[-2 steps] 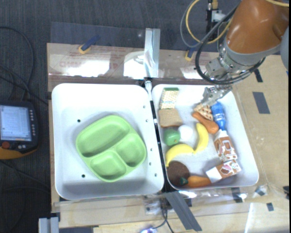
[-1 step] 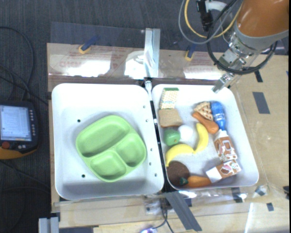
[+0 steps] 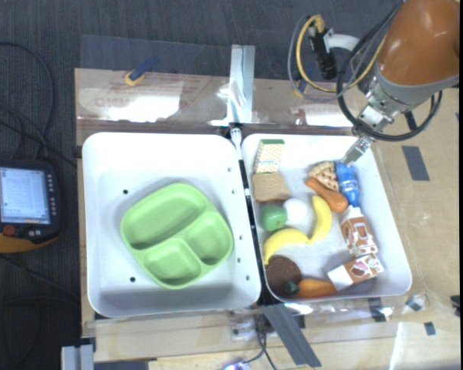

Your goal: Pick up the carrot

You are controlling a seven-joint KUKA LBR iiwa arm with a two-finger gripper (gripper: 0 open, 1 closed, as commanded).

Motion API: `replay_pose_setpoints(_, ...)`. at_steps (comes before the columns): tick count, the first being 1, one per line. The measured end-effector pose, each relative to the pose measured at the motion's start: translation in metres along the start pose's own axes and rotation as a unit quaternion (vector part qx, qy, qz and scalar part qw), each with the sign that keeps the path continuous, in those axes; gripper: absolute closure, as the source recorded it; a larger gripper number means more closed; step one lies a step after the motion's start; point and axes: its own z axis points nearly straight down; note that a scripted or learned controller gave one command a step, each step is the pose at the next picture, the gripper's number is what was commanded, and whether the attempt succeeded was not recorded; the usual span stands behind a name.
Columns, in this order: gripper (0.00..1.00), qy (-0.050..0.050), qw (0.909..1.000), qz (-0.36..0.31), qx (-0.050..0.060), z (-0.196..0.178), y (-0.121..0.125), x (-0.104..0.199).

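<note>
The carrot (image 3: pixel 318 287) is orange with a dark green top and lies along the front wall of the right bin (image 3: pixel 393 241), between a brown round item (image 3: pixel 282 269) and a small carton (image 3: pixel 356 269). My gripper (image 3: pixel 359 148) hangs over the bin's back right corner, just above a blue bottle (image 3: pixel 347 182) and far behind the carrot. Nothing shows in its grasp.
The right bin also holds a banana (image 3: pixel 322 216), a second yellow banana (image 3: pixel 284 240), a green item (image 3: pixel 274 218), a white egg (image 3: pixel 296 209), bread (image 3: pixel 271 186), a cracker box (image 3: pixel 268 155), a pizza slice (image 3: pixel 324 176) and an orange sausage-like item (image 3: pixel 329 196). A green divided plate (image 3: pixel 177 233) lies in the left bin (image 3: pixel 100 206).
</note>
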Motion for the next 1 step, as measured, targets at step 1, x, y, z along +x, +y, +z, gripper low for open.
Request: replay_pose_setpoints(1, 1.0, 0.001, 0.9832, -0.183, -0.001, 0.0223, -0.0026, 0.0043)
